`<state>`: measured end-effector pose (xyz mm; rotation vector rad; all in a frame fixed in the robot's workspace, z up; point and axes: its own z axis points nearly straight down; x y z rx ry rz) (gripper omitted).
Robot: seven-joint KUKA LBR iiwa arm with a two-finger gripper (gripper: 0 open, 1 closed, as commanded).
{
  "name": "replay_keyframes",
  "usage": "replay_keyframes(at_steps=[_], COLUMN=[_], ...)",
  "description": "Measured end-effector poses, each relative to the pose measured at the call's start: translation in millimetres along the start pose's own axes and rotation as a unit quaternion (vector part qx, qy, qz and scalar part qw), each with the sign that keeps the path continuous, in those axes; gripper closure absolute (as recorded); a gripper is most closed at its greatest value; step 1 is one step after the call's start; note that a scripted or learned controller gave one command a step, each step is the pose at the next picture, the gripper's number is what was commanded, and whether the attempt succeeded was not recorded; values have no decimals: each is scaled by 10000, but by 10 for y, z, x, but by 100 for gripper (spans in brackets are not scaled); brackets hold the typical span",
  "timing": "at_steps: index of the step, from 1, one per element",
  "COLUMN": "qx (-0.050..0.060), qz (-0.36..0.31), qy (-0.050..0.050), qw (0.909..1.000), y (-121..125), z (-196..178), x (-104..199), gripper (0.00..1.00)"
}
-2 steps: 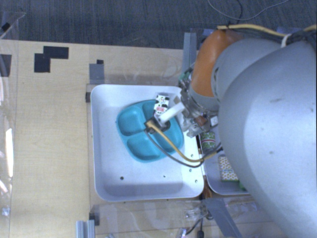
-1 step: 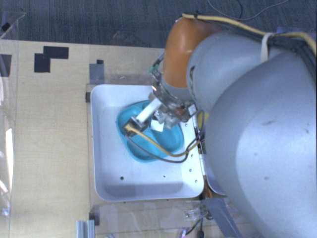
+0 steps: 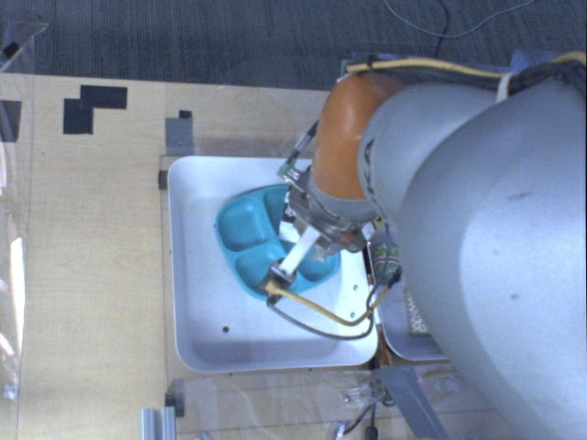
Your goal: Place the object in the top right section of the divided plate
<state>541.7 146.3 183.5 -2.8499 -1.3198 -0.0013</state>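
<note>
The tool (image 3: 310, 229) hangs over the plate (image 3: 246, 223); whether it is open or closed cannot be told. The arm (image 3: 440, 200) covers the plate's right side, so a release risks landing in the wrong section.

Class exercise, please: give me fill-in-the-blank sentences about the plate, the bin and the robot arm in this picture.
The teal divided plastic plate lies in the shallow white bin on the view's ____.
The grey robot arm wears an ____ band above its wrist.
The arm reaches over the plate from the view's ____.
Missing words: left, orange, right.
</note>
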Motion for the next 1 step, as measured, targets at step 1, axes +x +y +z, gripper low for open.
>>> replay_keyframes(at_steps=[1], qx=[-19], qz=[-1280], qy=[17], qw=[9918], y=[113], z=[-1224], x=[645], gripper=[100])
